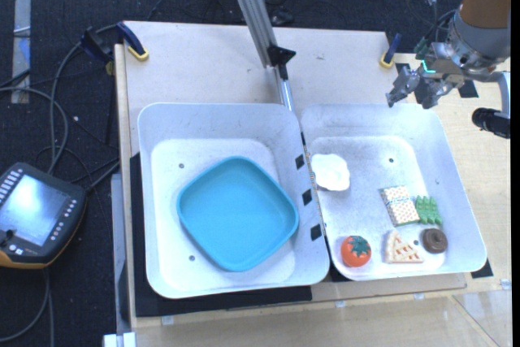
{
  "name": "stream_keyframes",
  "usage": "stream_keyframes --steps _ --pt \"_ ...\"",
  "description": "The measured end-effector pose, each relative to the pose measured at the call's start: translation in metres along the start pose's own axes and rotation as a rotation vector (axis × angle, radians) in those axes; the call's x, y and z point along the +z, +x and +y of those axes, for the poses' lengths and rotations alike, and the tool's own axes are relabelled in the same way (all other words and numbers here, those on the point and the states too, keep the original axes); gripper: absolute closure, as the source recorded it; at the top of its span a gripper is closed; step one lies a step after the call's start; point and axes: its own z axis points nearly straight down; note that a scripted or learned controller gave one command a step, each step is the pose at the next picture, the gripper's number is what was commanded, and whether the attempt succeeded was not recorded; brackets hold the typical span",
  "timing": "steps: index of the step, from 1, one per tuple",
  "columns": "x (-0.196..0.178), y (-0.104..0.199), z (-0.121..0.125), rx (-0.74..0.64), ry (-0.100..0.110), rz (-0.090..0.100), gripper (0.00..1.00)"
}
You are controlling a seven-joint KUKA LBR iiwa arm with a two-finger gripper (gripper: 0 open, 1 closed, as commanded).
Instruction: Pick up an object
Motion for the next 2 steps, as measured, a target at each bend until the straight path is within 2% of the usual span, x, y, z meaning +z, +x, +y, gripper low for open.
stream_keyframes --steps 1,2 --pt "0.000 0.000 0.000 0.000 0.000 0.000 0.00" --pt "0.051 0.010 0.002 0.000 0.004 0.001 0.00"
